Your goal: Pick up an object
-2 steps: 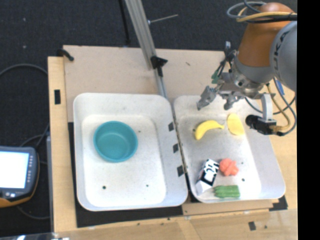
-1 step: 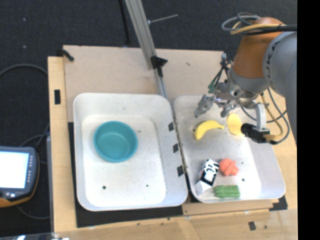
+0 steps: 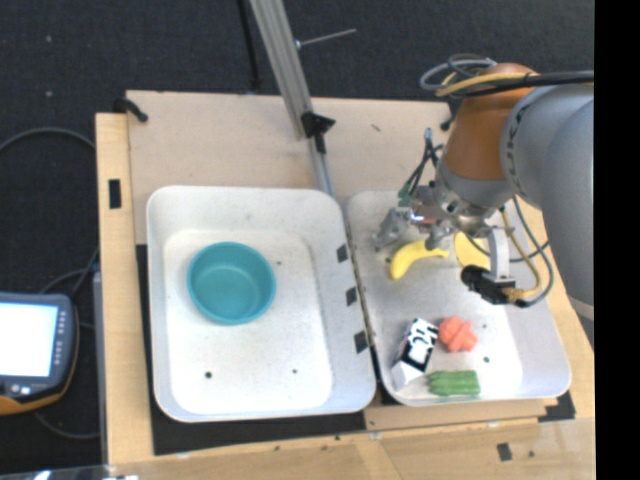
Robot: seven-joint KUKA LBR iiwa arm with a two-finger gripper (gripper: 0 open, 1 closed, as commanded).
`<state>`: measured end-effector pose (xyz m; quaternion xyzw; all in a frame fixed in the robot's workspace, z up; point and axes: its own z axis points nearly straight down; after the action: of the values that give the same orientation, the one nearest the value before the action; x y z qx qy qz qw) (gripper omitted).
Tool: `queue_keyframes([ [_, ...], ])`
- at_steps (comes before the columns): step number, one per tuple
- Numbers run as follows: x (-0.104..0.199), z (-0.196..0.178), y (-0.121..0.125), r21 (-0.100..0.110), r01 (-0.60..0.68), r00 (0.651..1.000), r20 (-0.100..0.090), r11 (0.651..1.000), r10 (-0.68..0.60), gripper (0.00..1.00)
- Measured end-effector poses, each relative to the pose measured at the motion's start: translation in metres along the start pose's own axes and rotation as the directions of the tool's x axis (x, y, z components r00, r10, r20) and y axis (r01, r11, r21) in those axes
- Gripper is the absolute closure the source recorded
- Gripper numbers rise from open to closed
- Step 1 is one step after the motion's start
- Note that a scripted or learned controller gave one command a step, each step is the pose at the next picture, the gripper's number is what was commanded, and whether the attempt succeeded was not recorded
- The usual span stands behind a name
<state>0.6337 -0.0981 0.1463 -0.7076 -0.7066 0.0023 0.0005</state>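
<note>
In the right bin (image 3: 535,353) a yellow banana (image 3: 412,259) lies near the back left part. My gripper (image 3: 415,230) hangs just above the banana's back end, under the grey arm with its orange band. A second yellow piece (image 3: 470,248) shows to the right of the gripper, partly hidden by the arm. Toward the bin's front lie an orange-red lumpy object (image 3: 458,334), a black-and-white box (image 3: 419,343) and a green object (image 3: 453,383).
The left bin (image 3: 170,368) holds a teal bowl (image 3: 231,282). A metal camera pole (image 3: 290,68) slants up from between the bins. Black cables (image 3: 505,286) dangle from the wrist over the right bin. A screen device (image 3: 30,348) sits off the bench at the left.
</note>
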Motion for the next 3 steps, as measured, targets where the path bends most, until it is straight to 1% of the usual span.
queue_keyframes([
  [1, -0.001, -0.014, 0.001, -0.006, -0.005, 1.0, -0.002, 1.0, 0.005, 1.0],
  [2, 0.002, -0.058, 0.002, -0.009, 0.004, 1.0, -0.003, 1.0, -0.004, 1.0],
  [3, 0.001, -0.074, 0.003, -0.007, 0.004, 1.0, -0.003, 1.0, -0.004, 1.0],
])
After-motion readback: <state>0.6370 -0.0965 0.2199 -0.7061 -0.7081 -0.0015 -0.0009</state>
